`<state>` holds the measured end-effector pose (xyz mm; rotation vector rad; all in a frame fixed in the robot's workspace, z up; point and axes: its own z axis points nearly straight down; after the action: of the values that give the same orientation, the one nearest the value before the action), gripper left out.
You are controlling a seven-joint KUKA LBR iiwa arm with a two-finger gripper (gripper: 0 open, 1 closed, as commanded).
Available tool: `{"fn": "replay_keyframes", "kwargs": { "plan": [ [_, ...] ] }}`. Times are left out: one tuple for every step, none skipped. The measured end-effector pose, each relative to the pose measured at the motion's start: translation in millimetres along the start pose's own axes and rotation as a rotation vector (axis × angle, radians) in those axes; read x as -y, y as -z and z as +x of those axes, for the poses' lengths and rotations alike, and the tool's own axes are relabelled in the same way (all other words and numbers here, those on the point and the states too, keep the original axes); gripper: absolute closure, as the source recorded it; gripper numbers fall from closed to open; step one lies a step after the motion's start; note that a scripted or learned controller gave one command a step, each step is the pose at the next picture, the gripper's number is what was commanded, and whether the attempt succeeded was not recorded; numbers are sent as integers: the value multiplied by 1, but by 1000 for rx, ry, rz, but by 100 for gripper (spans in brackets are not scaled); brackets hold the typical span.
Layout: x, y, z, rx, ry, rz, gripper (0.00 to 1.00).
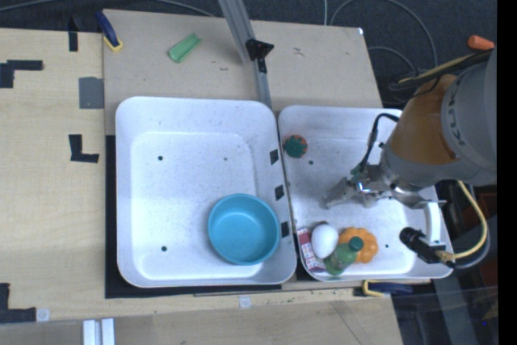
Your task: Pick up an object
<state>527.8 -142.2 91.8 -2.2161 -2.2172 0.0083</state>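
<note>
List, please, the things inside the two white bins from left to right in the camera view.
blue bowl → small green-and-red ball → white egg → orange fruit → the arm's hand overlaps these, so it is left out.

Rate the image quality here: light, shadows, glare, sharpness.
Camera view: even, soft light; faint shadow under the blue bowl and along the bin walls; no strong glare on the white plastic; overall soft and low-resolution, so the gripper and the small items near the egg blur together.
</note>
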Motion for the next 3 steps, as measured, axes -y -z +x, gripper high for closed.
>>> {"fn": "replay_keyframes", "kwargs": {
  "plan": [
    [-2,13,1,0,2,-4,100],
    [-8,74,4,2,1,-13,100],
    [-8,114,4,2,1,-11,100]
  ]
}}
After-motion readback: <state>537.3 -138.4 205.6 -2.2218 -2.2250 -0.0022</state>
